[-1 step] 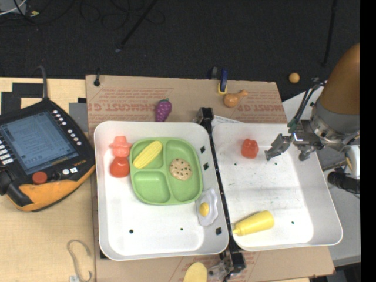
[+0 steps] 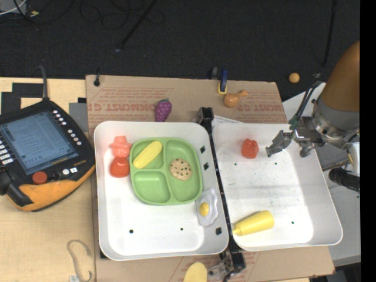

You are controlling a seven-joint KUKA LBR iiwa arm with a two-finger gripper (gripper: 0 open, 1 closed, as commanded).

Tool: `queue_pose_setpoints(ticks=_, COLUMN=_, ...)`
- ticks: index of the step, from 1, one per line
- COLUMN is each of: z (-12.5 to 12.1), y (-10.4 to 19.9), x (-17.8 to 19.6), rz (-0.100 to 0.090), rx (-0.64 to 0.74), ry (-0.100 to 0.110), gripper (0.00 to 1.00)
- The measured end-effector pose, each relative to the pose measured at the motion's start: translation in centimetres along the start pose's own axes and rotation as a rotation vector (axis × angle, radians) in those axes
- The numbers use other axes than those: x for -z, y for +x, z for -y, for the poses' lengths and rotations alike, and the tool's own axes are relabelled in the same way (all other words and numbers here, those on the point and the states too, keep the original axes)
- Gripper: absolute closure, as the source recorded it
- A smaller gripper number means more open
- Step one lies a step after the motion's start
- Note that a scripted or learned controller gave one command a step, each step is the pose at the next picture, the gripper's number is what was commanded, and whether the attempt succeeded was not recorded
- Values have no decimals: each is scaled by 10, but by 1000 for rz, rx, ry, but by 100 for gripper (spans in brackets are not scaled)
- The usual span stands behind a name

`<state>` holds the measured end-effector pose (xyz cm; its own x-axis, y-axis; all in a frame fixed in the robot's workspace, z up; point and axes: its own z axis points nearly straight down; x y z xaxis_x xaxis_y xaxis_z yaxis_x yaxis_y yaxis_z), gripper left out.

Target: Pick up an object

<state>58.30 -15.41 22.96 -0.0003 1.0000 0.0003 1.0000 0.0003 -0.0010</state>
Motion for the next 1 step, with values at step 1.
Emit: queue_pose_setpoints(ticks=1, z=-9, y=3, x=-59, rz=-1, rx=2, ry=5, gripper=0)
